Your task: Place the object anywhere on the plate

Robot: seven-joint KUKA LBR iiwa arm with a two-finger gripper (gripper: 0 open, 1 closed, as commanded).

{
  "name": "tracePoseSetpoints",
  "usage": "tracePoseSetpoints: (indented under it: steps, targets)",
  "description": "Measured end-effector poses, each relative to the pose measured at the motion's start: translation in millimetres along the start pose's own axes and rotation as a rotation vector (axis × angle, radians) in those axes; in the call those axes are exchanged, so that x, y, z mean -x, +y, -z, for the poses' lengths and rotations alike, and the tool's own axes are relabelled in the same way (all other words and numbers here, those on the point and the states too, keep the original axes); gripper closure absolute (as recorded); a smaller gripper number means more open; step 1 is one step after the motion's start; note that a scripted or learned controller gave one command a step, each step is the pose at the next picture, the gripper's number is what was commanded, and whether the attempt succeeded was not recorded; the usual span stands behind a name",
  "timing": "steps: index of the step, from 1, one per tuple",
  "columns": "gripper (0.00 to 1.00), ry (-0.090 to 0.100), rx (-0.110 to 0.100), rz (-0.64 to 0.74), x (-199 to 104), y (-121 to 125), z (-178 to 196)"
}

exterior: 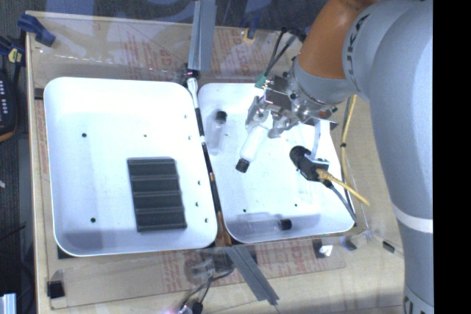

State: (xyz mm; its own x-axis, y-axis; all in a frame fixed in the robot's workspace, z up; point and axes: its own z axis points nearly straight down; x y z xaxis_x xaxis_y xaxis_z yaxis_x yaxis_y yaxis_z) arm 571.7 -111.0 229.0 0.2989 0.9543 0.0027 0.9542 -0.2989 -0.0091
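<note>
A dark ribbed plate (156, 193) lies flat in the left bin (73, 106), toward its front. My gripper (265, 121) hangs over the back half of the right bin (324, 220). A clear tube with a black cap (246, 153) slants down and to the left from right under the gripper. Its upper end meets the gripper and its capped end points at the bin floor. Whether the tube is held or lying on the floor I cannot tell.
Two more clear tubes with black caps are in the right bin: one (218, 125) by the left wall, one (266, 221) along the front wall. A raised divider (204, 158) separates the bins. The arm fills the right side.
</note>
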Motion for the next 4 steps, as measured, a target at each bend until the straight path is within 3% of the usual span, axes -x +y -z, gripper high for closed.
tracePoseSetpoints:
  steps: [1,2,3,4]
  targets:
    - [1.0,-0.001,0.005,-0.519,-92.2,-13.9,-10.6]
    - [1.0,-0.002,0.002,-0.886,-166.7,-35.8,-39.5]
    - [1.0,0.009,0.011,-1.06,-216.1,-64.4,-135.3]
    - [0.0,0.001,0.008,-1.061,-214.7,-66.7,-138.4]
